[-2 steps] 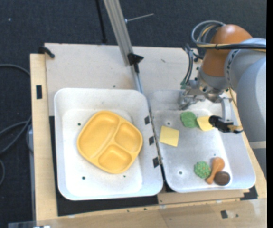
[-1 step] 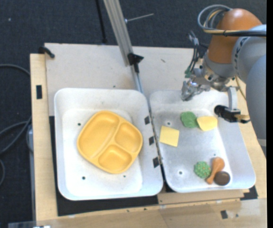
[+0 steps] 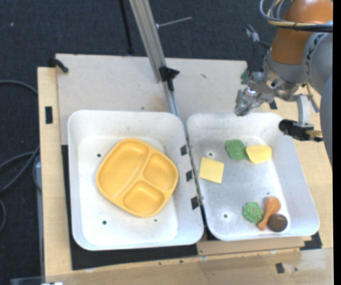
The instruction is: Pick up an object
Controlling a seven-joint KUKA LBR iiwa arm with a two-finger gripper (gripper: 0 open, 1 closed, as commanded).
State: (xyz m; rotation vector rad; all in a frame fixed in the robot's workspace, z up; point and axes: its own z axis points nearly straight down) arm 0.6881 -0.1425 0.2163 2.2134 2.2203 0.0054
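We are hovering our pincer (image 3: 243, 107) over the right white bin's (image 3: 295, 177) far rim; its state we cannot tell. Nearest is lying a small green rounded toy piece (image 3: 236, 149), seemingly light, stiff and smooth; we are judging its narrow sides best.
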